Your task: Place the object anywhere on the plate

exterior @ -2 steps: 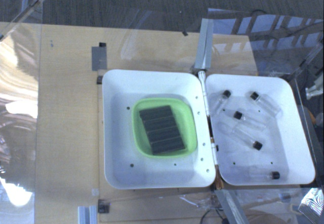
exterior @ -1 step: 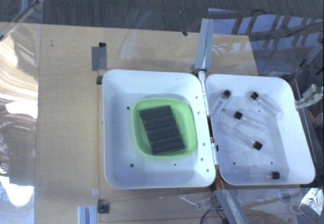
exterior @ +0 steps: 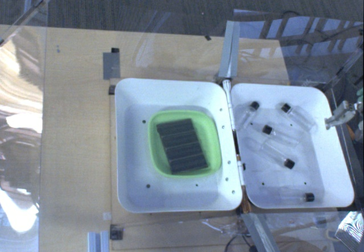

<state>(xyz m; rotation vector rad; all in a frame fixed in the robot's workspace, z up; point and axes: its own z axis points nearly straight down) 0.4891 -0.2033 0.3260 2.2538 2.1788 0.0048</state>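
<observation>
bench [exterior: 68,131]: pale wood, dark ribbed floor at 12 | left bin [exterior: 131,188]: green plate [exterior: 213,148], dark ridged block [exterior: 182,146] on it | right bin [exterior: 330,177]: clear black-capped vials [exterior: 282,159] | no readable writing | my jaws: can't tell

Lab bench [exterior: 68,131]: twin white bins [exterior: 131,188], clear vials [exterior: 273,143].

glossy green plate [exterior: 211,148], clear vials [exterior: 278,145], wooden bench [exterior: 74,148]

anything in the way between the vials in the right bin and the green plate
Only the raised rims where the two bins meet lie between the clear vials and the green plate. A dark ridged block covers the plate's middle.
</observation>
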